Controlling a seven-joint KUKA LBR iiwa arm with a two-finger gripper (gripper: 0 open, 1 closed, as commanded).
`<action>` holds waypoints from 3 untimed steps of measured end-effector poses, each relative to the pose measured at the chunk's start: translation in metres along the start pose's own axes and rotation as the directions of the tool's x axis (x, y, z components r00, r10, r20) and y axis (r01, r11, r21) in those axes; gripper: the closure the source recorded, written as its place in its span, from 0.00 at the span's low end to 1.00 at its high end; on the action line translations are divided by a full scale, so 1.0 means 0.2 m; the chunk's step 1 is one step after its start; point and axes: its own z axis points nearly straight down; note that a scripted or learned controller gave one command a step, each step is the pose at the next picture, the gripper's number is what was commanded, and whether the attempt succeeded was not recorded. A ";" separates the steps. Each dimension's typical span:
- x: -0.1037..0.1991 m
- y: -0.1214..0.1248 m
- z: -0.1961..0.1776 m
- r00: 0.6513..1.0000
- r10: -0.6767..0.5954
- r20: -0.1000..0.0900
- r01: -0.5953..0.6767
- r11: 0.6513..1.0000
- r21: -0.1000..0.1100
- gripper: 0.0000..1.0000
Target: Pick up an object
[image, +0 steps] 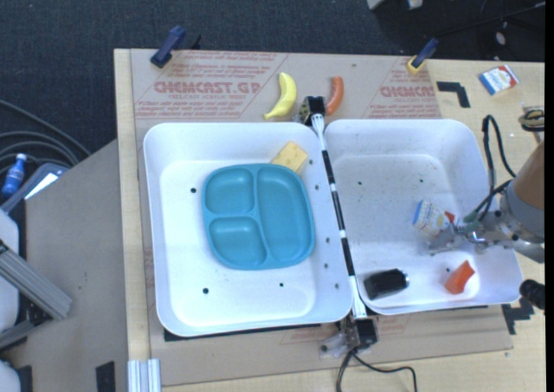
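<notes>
In the right bin (407, 144) lie three things: a small blue-and-white packet (425, 212), a black block (385, 283) near the front wall, and an orange piece (460, 277) at the front right. My gripper (448, 238) reaches in from the right and hangs low between the packet and the orange piece, just right of and below the packet. Whether it touches either one I cannot tell. The left bin (173, 234) holds a blue divided plate (258, 215) and a yellow block (290, 157) at the plate's far edge.
Behind the bins, on the bench, a yellow banana (281, 96) and an orange pepper-like toy (334, 94) lie by the divider. Blue clamps (167, 46) sit at the bench's back corners. A black cable (491, 152) loops over the right bin's right rim.
</notes>
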 end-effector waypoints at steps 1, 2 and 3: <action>0.00 -0.02 0.06 1.000 -0.005 -0.005 0.005 1.000 -0.001 0.00; 0.01 0.42 0.05 1.000 -0.006 -0.005 0.006 1.000 -0.004 0.00; 0.16 0.11 0.06 1.000 0.001 0.004 -0.001 1.000 -0.002 0.00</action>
